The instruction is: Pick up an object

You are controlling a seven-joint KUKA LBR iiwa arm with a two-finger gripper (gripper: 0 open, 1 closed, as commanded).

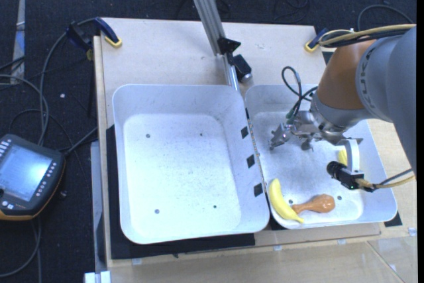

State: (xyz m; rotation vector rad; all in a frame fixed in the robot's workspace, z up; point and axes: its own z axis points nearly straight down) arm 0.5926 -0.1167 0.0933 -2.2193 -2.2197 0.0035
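Camera view: the gripper [278, 138] hangs over the far-left part of the right bin [377, 209], its fingers slightly apart with nothing between them. The nearest things to take lie toward the bin's near edge, apart from the fingers: a banana [281, 201] by the left wall, long axis running near-to-far, and beside it a brown drumstick toy [314, 205] lying crosswise. The bin floor between stands unobstructed. The left bin [132, 103] sits alongside on the surface [165, 43].

Matt white plastic bins [175, 103] on a pale wooden bench [165, 43]; glossy yellow plastic banana [281, 202].
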